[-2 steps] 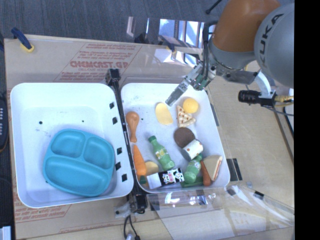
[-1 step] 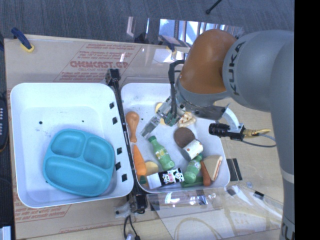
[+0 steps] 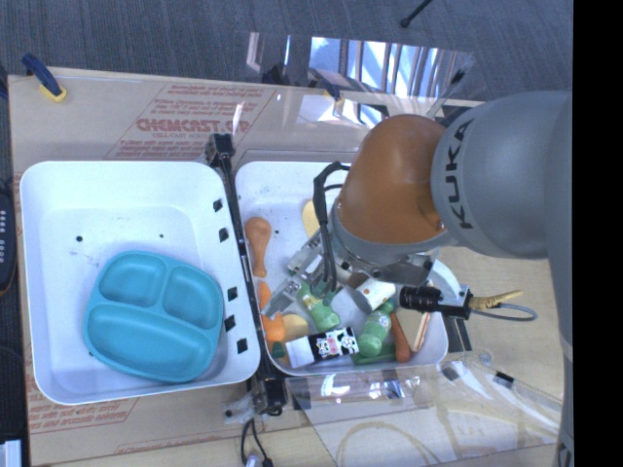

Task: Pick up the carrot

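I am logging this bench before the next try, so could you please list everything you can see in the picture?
Bins: two, white, side by side on the bench; left bin, right bin.
Divided plate: one, light blue, in the left bin.
Carrot: one, orange, near the right bin's front right corner, beside green items.
Green toy items: several, in the right bin's front; exact count unclear.
Black and white patterned carton: one, at the right bin's front wall.
Tan drumstick-like toy: one, along the right bin's left side.
Cardboard sheet: one, brown, under the bins.
Arm: one, grey with an orange band, over the right bin.
Gripper: one, low among the items.
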Controlling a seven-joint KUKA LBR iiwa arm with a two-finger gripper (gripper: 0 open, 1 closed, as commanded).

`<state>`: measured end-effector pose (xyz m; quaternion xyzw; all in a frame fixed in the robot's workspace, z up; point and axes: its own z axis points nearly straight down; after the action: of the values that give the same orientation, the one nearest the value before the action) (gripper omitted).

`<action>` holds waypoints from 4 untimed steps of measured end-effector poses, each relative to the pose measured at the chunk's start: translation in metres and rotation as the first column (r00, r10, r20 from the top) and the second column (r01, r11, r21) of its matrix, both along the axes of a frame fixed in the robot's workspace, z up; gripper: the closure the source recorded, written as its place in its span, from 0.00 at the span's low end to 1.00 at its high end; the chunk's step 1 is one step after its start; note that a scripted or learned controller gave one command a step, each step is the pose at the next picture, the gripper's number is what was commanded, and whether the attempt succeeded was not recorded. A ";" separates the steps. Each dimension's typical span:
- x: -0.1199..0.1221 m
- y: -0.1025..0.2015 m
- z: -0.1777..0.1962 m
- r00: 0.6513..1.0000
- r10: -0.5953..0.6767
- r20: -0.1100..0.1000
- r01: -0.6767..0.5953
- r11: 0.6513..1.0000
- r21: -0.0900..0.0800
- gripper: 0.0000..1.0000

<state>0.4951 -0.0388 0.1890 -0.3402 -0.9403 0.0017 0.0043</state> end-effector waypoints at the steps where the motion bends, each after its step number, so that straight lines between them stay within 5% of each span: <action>1: -0.012 -0.075 -0.098 0.999 -0.052 0.006 0.052 0.999 -0.002 0.00; 2: 0.054 -0.056 -0.099 0.962 -0.273 0.003 0.273 0.962 -0.001 0.00; 4: 0.145 -0.101 -0.098 0.772 -0.635 0.006 0.635 0.772 -0.006 0.00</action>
<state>0.6400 -0.1396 0.0907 -0.6375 -0.7704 0.0031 0.0017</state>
